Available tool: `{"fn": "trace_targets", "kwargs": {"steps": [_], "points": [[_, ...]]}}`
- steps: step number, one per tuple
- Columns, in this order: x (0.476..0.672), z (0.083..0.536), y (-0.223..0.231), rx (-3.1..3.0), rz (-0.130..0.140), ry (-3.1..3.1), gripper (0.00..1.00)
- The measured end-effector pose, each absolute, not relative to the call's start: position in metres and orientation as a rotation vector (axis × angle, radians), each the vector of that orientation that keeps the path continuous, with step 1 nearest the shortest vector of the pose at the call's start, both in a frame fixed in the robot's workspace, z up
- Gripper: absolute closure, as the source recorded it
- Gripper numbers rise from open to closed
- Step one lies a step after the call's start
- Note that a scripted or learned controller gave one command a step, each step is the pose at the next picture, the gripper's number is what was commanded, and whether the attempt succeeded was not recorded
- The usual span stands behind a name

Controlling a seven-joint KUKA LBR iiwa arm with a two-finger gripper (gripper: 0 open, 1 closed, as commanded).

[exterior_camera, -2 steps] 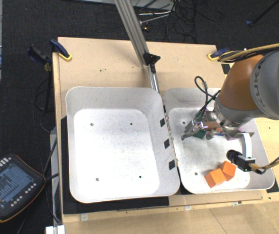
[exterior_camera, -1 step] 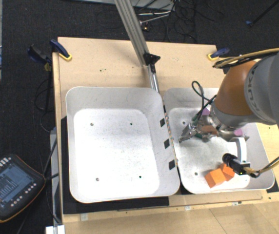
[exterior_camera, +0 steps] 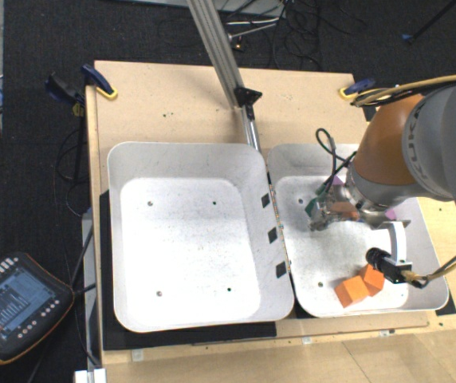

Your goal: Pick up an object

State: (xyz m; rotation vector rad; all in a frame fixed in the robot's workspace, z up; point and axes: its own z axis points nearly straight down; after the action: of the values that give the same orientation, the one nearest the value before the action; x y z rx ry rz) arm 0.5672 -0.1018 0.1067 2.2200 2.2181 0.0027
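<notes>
My gripper (exterior_camera: 319,217) hangs low over the upper middle of the right bin (exterior_camera: 308,159), pointing toward that bin's left wall. A small green thing (exterior_camera: 313,207) sits right at the gripper's tip; whether it is gripped or only touched I cannot tell. An orange block (exterior_camera: 356,287) lies on the bin floor near the front edge, well apart from the gripper. A pale purple thing (exterior_camera: 392,213) peeks out from under the wrist, mostly hidden by the arm.
The left bin (exterior_camera: 182,230) stands beside the right one, with a divider rim carrying black clips (exterior_camera: 275,234) between them. A slanted metal pole (exterior_camera: 216,42) reaches down to the bins' back edge. Clamps sit at the bench's far corners.
</notes>
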Motion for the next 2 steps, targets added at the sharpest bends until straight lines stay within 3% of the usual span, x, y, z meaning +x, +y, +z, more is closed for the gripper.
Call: {"fn": "trace_targets", "kwargs": {"steps": [2], "points": [[0.568, 0.209, -0.097, 2.214, 0.007, 2.221, 1.0]]}}
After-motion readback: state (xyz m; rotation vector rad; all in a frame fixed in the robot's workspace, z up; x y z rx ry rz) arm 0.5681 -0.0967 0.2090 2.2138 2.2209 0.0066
